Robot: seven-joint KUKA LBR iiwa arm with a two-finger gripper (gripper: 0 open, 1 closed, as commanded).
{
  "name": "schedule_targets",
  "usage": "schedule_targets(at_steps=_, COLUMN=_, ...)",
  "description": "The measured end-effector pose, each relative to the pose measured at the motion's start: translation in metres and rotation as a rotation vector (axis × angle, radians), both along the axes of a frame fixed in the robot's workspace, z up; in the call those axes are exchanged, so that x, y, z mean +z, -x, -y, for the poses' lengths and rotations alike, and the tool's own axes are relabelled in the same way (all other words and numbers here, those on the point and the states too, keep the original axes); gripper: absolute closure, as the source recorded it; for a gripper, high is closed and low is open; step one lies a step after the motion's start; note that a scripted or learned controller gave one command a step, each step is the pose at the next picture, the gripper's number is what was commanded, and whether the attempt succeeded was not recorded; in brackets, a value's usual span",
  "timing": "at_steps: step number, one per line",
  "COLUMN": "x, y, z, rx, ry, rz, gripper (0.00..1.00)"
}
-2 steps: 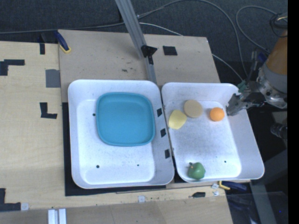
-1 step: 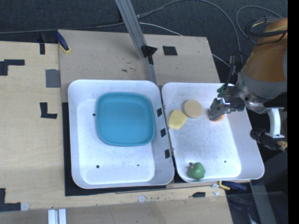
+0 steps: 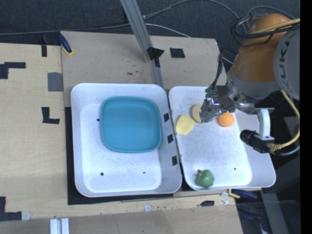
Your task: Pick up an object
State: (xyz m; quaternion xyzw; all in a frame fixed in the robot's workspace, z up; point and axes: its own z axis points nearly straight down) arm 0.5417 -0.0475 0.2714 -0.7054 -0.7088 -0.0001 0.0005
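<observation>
So the right bin (image 3: 243,160) has a few bits of toy food in it: a pale yellow, lemon-ish piece (image 3: 185,125) near its upper-left corner, a small beige roundish thing (image 3: 196,112) touching it just above and to the right, a little orange ball (image 3: 225,119) a bit further right, and a green pepper-looking item (image 3: 204,178) well apart, down near the bottom edge. The gripper (image 3: 208,112) is in the upper part of that bin, sitting right between the beige piece and the orange ball, partly covering the beige one; honestly can't tell how its fingers are set from this angle. The left bin (image 3: 83,130) holds a big blue square plate (image 3: 130,124), roughly center-frame. A grey metal bar (image 3: 141,28) slants down from the top toward the gap between the bins.
</observation>
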Motion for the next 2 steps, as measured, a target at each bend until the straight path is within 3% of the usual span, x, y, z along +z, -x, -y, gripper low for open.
schedule_targets(at_steps=2, x=-0.026, y=-0.013, z=-0.107, rx=0.0, ry=0.001, rz=-0.002, gripper=1.0)
